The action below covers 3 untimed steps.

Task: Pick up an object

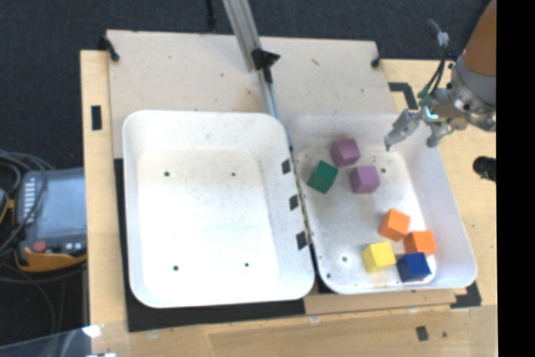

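Grey arm [470, 88], orange band [481, 46], green cables, silvery two-fingered pincer [415, 130].

Open pincer [415, 132] hovers over right bin [451, 213].

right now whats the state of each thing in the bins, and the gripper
gripper: open, holding nothing, above the right bin's far edge
green cube: loose in the right bin, tilted
two purple cubes: loose, apart, just past the green one
two orange cubes: touching
yellow cube: beside the blue cube, near corner
left bin: holds no cubes
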Available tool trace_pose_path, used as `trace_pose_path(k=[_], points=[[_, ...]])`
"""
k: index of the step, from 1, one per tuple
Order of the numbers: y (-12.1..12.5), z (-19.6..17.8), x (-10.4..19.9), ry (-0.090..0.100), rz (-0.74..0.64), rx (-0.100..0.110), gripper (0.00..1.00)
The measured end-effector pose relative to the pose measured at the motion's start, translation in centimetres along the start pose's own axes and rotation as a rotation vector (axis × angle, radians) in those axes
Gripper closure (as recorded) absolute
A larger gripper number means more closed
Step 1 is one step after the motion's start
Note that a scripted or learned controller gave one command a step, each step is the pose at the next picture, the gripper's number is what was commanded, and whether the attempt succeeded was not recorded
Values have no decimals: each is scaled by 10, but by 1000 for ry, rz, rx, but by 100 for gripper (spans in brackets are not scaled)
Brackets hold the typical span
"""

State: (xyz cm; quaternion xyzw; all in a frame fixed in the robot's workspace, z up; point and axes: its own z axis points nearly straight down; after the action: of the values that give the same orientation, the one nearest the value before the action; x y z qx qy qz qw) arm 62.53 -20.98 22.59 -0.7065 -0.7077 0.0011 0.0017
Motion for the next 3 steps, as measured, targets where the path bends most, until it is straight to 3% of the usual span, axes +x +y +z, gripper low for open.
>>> trace_pose_path(k=[1,3], points=[[1,-3,0,-3,-3,-4,0],[14,101,11,-1,-5,0,0]])
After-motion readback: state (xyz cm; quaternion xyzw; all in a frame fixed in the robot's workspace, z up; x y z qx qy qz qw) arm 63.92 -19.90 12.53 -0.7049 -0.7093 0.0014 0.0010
